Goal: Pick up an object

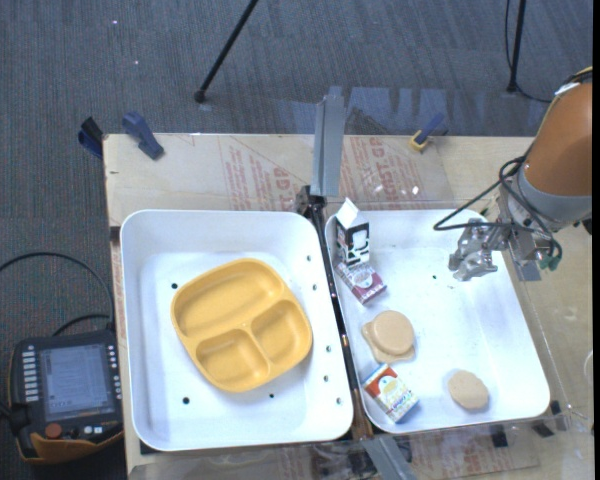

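Note:
The right bin [500, 313] holds a small milk carton [357, 255] lying near its left wall, a tan round bun [391, 335], a smaller tan cookie-like piece [468, 390] and a red and blue small box [391, 392]. My gripper [472, 262] hangs over the upper right part of this bin, above bare white floor, apart from all the objects. Nothing shows between its fingers. The left bin [150, 258] holds a yellow divided plate [242, 323].
A metal divider post [328, 153] stands between the bins at the back. Blue clamps [140, 133] sit on the bench's far edge. A teach pendant [65, 383] lies on the floor at the left. Tripod legs [230, 43] stand behind the bench.

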Robot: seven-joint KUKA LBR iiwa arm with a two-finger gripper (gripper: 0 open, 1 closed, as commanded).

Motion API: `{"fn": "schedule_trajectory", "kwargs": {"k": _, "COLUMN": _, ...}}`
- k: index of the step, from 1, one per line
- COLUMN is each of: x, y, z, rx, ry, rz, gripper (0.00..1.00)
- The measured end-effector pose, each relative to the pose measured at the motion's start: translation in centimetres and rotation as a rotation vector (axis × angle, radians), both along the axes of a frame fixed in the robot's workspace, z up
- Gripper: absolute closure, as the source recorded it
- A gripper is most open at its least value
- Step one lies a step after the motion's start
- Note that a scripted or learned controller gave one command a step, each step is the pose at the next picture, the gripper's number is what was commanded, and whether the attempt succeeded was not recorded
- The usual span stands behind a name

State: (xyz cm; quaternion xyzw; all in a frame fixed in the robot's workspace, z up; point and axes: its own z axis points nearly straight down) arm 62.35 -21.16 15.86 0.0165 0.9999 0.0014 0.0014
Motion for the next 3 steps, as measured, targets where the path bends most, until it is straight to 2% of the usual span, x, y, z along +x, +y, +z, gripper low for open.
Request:
{"fn": "schedule_trajectory", "kwargs": {"k": 1, "x": 0.9, "y": -0.2, "z": 0.3, "rx": -0.001, "ry": -0.002, "rz": 0.020, "gripper": 1.00}}
{"fn": "schedule_trajectory", "kwargs": {"k": 2, "x": 0.5, "y": 0.2, "z": -1.3, "rx": -0.001, "ry": 0.000, "rz": 0.075, "gripper": 1.00}}
{"fn": "schedule_trajectory", "kwargs": {"k": 3, "x": 0.8, "y": 0.3, "z": 0.0, "rx": -0.002, "ry": -0.002, "rz": 0.122, "gripper": 1.00}}
